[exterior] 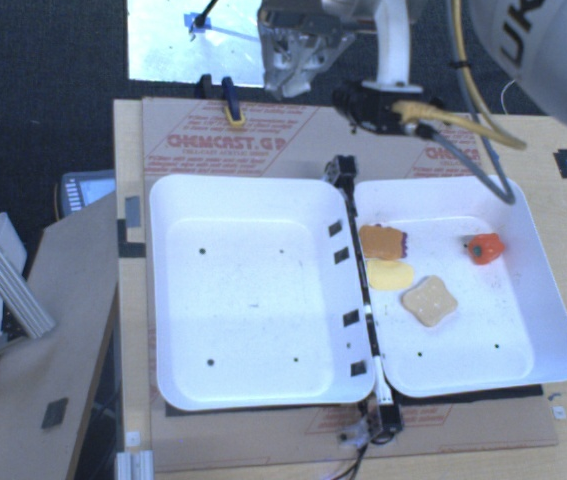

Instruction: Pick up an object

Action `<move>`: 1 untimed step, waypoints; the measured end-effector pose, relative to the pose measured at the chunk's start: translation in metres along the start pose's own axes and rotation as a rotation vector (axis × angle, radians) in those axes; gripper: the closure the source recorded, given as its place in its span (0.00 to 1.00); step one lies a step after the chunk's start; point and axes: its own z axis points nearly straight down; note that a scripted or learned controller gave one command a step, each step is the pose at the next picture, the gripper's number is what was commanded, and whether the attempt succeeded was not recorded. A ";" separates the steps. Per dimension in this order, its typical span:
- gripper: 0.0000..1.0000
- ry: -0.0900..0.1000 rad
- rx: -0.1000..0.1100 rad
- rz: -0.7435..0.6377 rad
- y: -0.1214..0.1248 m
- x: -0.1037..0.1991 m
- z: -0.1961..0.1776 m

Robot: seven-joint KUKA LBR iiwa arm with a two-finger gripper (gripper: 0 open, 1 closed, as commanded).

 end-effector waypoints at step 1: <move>0.00 0.000 0.001 -0.001 0.000 0.000 0.000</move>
